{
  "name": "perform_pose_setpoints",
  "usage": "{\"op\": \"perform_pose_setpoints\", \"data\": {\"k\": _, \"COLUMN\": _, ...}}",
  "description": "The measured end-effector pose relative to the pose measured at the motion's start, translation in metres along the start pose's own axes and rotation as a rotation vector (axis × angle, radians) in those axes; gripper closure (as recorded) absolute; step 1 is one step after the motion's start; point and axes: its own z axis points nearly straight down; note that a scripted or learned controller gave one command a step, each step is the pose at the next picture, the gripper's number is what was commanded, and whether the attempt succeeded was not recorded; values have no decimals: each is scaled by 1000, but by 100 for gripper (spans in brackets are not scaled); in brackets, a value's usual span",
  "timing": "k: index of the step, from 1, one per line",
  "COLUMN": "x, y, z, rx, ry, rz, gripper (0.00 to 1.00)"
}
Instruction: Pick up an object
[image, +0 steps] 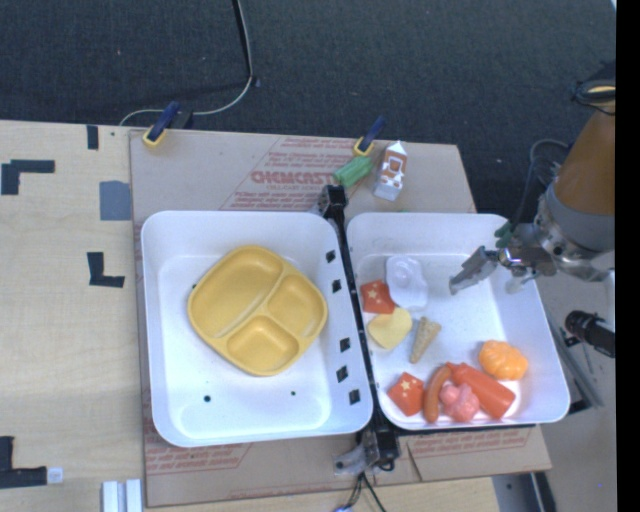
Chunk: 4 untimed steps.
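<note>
The right bin (520, 235) holds several toy foods. A pale clear piece (405, 281) lies near its back left, with a red wedge (377, 297), a yellow heart (390, 328) and a tan cone (424, 338) below it. An orange fruit (503, 360) sits at the right. A red block (406, 393), a sausage (437, 392), a pink piece (461, 401) and a red pepper (488, 390) crowd the front edge. My gripper (492, 276) hovers over the bin's back right part, open, with nothing between its fingers. It is apart from every toy.
The left bin (165, 330) carries a yellow divided plate (258, 308). A small milk carton (390, 168) and a green clamp (352, 170) sit on the cardboard behind the bins. Black clips run along the wall between the bins (345, 300).
</note>
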Motion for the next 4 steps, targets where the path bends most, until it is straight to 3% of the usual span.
{"op": "perform_pose_setpoints", "data": {"k": 1, "x": 37, "y": 10, "z": 101, "rx": 9, "ry": 3, "rz": -2, "gripper": 0}}
{"op": "perform_pose_setpoints", "data": {"k": 2, "x": 54, "y": 58, "z": 158, "rx": -1, "ry": 2, "rz": -2, "gripper": 0}}
{"op": "perform_pose_setpoints", "data": {"k": 3, "x": 48, "y": 141, "z": 166, "rx": -16, "ry": -2, "rz": -4, "gripper": 0}}
{"op": "perform_pose_setpoints", "data": {"k": 4, "x": 57, "y": 126, "z": 170, "rx": -1, "ry": -1, "rz": 0, "gripper": 0}}
